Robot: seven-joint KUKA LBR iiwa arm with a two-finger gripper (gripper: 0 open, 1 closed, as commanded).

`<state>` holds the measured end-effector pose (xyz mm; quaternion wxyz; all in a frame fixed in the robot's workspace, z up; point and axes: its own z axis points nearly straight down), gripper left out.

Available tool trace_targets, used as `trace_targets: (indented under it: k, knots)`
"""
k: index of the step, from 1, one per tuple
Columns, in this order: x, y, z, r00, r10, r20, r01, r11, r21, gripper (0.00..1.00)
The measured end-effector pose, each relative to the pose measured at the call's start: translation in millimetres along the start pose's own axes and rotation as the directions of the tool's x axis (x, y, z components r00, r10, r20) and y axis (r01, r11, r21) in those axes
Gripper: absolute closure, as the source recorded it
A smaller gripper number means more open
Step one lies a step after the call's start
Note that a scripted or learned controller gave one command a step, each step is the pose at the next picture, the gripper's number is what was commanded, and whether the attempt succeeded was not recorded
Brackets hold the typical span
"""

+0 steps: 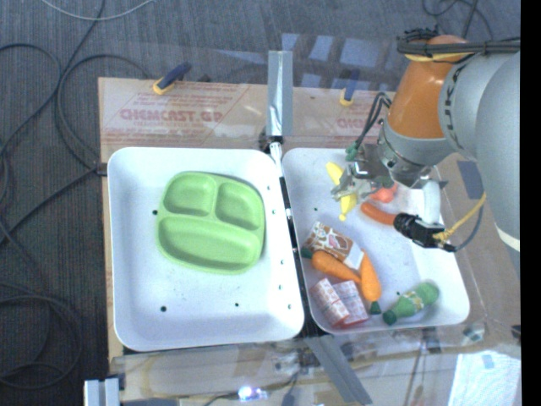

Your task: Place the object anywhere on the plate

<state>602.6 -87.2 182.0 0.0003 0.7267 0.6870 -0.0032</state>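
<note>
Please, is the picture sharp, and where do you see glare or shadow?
Camera view: mostly sharp and evenly lit; faint glare on the clear sheet behind the bins; soft shadow under the gripper in the right bin; the green plate shows clearly.

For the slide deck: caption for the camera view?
Gripper over yellow toy in right bin; green plate waits in left bin.

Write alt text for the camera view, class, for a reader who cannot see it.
A grey arm's two-finger gripper hovers over the right white bin of toy food by a yellow banana. A green three-compartment plastic plate sits in the left white bin.
</note>
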Motion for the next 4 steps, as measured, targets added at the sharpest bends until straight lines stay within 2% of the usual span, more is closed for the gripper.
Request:
trace_targets:
  k: [1, 2, 3, 4]
  knots:
    - [14.7, -24.5, -38.1, 0.999, -0.044, -0.003, 0.044, 0.999, -0.002, 1.00]
    - [75.1, 27.7, -60.1, 0.995, -0.101, -0.003, 0.101, 0.995, -0.002, 1.00]
    - [153.1, 39.4, -3.7, 0.992, -0.127, -0.002, 0.127, 0.992, -0.001, 1.00]
    - [152.9, 39.5, -3.8, 0.992, -0.127, -0.001, 0.127, 0.992, -0.001, 0.00]
